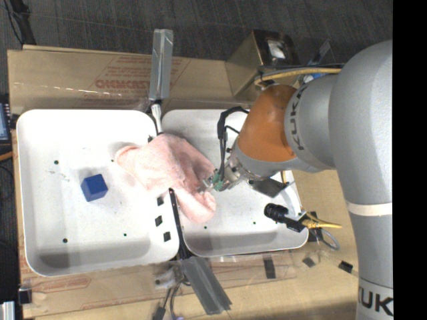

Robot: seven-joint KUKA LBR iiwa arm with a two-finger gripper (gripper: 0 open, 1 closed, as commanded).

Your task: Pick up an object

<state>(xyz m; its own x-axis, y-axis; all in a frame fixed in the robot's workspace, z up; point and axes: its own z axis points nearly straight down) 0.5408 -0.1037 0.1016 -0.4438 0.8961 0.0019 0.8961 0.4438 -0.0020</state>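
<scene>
Grey arm [353,145] bulks closest, hiding much of the right bin [247,242]. Its gripper [215,183] touches the pink cloth [170,165] draped across both bins' shared rim; grip state cannot be told. Blue cube [94,187] sits in the left bin [40,179].

Landmark = divider [172,212] between the two bins. Cloth [170,169] drapes across it, partly in the left bin [40,245], partly in the right bin [227,245]. Cube [95,187] sits in the left bin, well left of the divider. Gripper [217,182] is right of the divider, at the cloth's right edge, over the right bin.
</scene>
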